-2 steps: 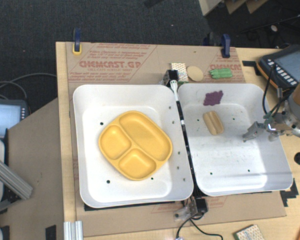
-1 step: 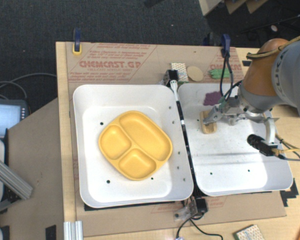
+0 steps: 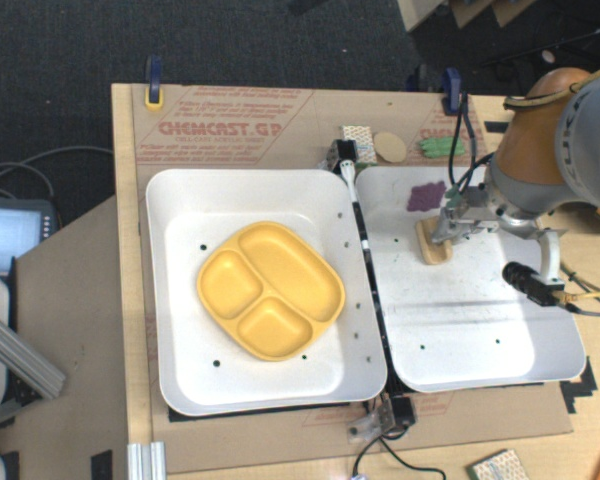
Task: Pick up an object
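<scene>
In the right bin (image 3: 480,358) a small tan block (image 3: 433,243) stands near the back left. My gripper (image 3: 450,230) is low in that bin, right against the block's right side and partly over it. A flat purple piece (image 3: 426,196) lies just behind the block, close to the bin's far wall. The grey arm with its orange band (image 3: 540,138) comes in from the right above the bin's back corner. A yellow three-section plate (image 3: 270,288) lies in the middle of the left bin (image 3: 180,218).
Behind the bins on the bench lie a beige disc (image 3: 389,147), a green item (image 3: 440,148) and a small checkered tag (image 3: 355,134). A black part on cables (image 3: 528,281) hangs over the right bin's right side. Blue clamps (image 3: 452,90) hold the board's far edge.
</scene>
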`<control>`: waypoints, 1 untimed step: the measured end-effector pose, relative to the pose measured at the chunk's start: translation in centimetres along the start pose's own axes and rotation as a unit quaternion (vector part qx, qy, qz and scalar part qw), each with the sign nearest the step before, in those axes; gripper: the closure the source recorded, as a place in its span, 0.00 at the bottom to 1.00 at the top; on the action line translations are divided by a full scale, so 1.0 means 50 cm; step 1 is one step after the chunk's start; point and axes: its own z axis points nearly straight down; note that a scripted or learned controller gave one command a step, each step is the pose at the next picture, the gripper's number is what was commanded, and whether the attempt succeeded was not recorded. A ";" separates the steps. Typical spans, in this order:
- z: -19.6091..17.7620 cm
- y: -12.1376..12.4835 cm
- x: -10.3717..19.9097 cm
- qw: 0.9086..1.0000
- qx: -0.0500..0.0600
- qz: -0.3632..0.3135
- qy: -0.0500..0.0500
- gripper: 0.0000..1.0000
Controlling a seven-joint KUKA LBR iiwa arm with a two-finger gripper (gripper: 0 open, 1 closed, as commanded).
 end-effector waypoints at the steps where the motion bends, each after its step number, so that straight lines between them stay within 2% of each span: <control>1: -0.193 -0.006 0.035 1.000 0.004 -0.001 -0.001 1.00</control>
